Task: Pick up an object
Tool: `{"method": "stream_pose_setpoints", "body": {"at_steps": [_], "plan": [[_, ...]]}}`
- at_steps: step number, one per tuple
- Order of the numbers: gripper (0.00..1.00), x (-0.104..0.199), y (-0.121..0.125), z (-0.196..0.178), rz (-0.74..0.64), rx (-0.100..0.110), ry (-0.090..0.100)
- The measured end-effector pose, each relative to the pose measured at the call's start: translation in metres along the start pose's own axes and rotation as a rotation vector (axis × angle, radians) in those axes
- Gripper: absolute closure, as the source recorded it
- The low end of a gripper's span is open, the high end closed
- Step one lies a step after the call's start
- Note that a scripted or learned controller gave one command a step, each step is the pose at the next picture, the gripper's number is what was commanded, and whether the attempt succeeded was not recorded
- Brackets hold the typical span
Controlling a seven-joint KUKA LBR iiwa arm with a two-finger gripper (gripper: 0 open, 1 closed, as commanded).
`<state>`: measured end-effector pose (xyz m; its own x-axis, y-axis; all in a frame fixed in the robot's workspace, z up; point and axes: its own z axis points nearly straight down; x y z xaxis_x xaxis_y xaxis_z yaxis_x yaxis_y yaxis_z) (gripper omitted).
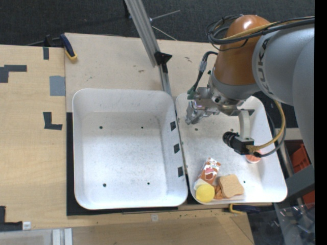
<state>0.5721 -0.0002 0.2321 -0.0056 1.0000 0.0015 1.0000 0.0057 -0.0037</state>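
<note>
Hovering with its state impossible to tell, the end effector (194,114) sits well above-left of the yellow ball (205,193).

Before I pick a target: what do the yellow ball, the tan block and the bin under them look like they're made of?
Yellow ball: matte and evenly coloured, probably foam or soft plastic. Tan block: dull and sponge-like, with rounded edges, possibly foam; it could be toy bread. Right bin: smooth white moulded plastic, by its rounded rim and slight sheen, flecked with dark specks.

On my screen the left bin (122,147) sits beside the right bin (273,182). A metal pole (145,27) rises behind them (tape patches (57,84) further left).
</note>
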Motion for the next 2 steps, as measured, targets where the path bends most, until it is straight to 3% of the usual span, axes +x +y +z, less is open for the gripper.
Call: {"method": "stream_pose_setpoints", "body": {"at_steps": [2], "plan": [[1.0, 0.073, -0.059, 0.006, 0.001, 0.001, -0.001]]}}
